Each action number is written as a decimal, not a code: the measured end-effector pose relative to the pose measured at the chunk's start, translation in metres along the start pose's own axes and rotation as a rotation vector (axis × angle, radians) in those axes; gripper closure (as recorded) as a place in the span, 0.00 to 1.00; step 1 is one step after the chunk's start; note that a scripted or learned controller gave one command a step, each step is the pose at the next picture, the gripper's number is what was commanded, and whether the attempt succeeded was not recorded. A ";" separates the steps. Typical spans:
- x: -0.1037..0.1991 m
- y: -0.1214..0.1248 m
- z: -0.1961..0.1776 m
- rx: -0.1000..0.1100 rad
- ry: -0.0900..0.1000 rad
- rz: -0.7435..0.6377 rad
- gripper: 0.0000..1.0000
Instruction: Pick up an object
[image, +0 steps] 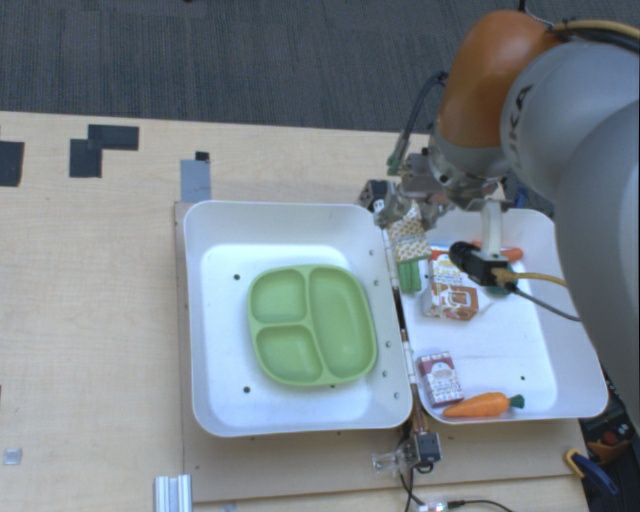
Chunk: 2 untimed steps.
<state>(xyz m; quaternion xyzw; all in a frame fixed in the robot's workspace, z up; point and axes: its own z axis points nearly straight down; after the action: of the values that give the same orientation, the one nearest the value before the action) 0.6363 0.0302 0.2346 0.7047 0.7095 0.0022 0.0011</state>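
The arm reaches in over the right bin (560, 400), and the gripper (405, 215) sits above the seam where the two bins meet, at that bin's upper left corner. A patterned packet (409, 237) shows directly below the gripper, with a green tube-like item (409, 273) just beneath it; whether the gripper has hold of the packet cannot be determined, nor how far it is open.

Within the right bin, a brown-and-white snack pouch (453, 298) lies near the centre, just right of the green item. A small dark red box (439, 377) lies near the bin's lower left corner. A toy carrot (483, 404) lies just beside it, along the bin's lower edge.

The left bin (200, 330), touching the right bin's left edge, holds a green divided plate (312, 325). Both bins rest on the light wooden worktop (90, 330).
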 end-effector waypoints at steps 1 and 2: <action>0.059 -0.044 -0.026 0.002 0.000 0.000 1.00; 0.096 -0.047 0.043 0.004 0.000 0.000 1.00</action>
<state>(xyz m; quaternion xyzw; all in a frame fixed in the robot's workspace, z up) 0.5887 0.1260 0.1915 0.7048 0.7094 0.0004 -0.0003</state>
